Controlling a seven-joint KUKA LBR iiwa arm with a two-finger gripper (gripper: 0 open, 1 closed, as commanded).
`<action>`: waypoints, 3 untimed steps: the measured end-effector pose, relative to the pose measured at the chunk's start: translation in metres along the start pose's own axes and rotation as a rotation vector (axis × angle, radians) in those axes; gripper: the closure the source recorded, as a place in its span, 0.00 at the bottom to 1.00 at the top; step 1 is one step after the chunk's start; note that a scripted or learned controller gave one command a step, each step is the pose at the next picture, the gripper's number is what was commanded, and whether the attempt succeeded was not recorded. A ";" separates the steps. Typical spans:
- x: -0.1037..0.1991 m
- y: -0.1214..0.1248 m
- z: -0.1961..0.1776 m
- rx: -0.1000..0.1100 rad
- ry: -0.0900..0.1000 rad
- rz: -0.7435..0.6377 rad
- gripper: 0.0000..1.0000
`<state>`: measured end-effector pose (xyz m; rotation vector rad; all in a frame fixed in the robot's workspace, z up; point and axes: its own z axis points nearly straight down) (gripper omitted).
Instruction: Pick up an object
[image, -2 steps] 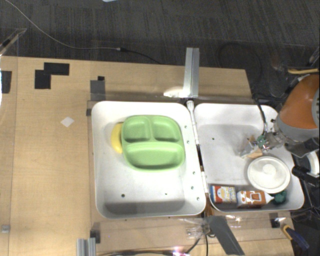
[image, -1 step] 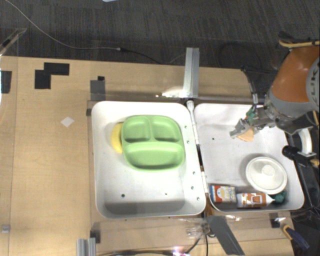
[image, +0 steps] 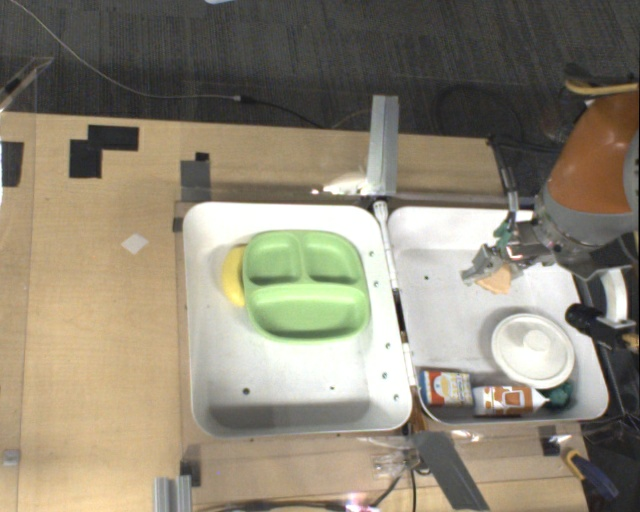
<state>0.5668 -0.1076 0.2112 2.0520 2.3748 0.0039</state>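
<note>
My gripper (image: 489, 263) hangs over the upper middle of the right bin (image: 440, 240), reaching in from the right below the orange wrist band. A small tan object (image: 495, 285) lies right under it, partly covered by it; I cannot tell whether they touch. Also in the right bin are a white bowl (image: 532, 348), a small carton (image: 447, 388) and a bottle lying on its side (image: 510, 400) along the front wall. In the left bin (image: 290, 400) a green divided plate (image: 303, 283) rests on a yellow object (image: 232, 276).
A metal post (image: 383, 140) stands behind the wall between the two bins. Cables run along the bench at the far right and at the front. The wooden bench top (image: 90, 330) stretches out to the left.
</note>
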 end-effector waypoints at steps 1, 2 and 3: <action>0.048 -0.017 0.018 0.003 0.001 0.073 1.00; 0.019 -0.051 0.058 0.001 0.000 -0.064 1.00; 0.047 0.014 0.025 -0.001 0.000 -0.095 1.00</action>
